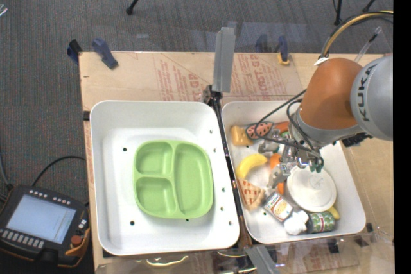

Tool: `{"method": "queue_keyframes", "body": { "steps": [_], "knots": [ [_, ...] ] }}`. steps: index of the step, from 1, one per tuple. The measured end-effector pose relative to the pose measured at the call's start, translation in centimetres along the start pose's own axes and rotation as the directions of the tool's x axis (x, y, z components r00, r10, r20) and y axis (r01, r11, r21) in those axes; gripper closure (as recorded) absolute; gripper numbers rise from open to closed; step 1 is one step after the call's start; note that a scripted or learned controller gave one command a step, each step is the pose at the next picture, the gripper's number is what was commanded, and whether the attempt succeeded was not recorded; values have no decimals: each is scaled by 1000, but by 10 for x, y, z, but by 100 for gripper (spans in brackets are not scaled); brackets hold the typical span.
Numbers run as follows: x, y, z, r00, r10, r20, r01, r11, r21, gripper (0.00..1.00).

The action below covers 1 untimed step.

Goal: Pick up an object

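My gripper point(297, 160) hangs low over the middle of the right bin point(354, 192), under the orange wrist band. Just left of it lie an orange carrot-like piece point(275, 161) and a yellow banana point(250, 165). A white round dish point(313, 190) sits right below the gripper. Behind it are a watermelon slice point(259, 130) and a tan piece point(239, 135). Toward the front lie a pizza slice point(252, 193), a small printed box point(277, 206), a white lump point(296, 223) and a green can point(322, 222). Nothing shows between the fingers.
The left bin point(109, 138) holds a green divided plate point(173, 178). An upright grey post point(223, 61) stands behind the seam between the bins. A teach pendant point(42, 221) lies on the floor at the lower left. Tripod legs stand on the carpet behind.
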<state>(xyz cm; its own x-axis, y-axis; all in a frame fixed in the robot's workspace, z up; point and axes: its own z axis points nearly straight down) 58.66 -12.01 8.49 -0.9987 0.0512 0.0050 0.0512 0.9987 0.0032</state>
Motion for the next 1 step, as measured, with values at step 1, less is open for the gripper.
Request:
{"method": "queue_keyframes", "body": {
  "steps": [1],
  "knots": [
    [-3,2,-13,1000,-5,8,5,1000,1,100]
  ]
}}
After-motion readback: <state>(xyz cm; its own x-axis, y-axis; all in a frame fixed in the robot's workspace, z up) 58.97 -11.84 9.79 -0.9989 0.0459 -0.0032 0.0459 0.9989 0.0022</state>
